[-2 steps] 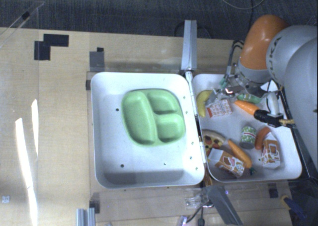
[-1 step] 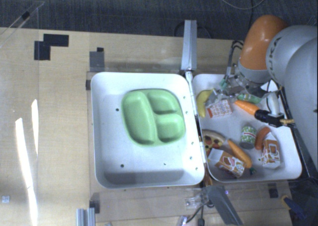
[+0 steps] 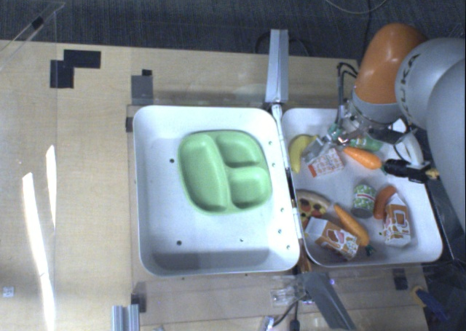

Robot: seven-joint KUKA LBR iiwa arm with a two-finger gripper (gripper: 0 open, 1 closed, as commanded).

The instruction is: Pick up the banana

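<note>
The yellow banana lies at the upper left of the right bin, close to the divider. Part of it is covered by a white and red packet. My gripper reaches down from the grey wrist with the orange band, just right of the banana and above the packet. It is low over the clutter, and nothing shows as lifted.
The right bin also holds a carrot, a green can, a sausage, a pizza slice and snack packets. In the left bin sits a green divided tray. A metal post stands between the bins.
</note>
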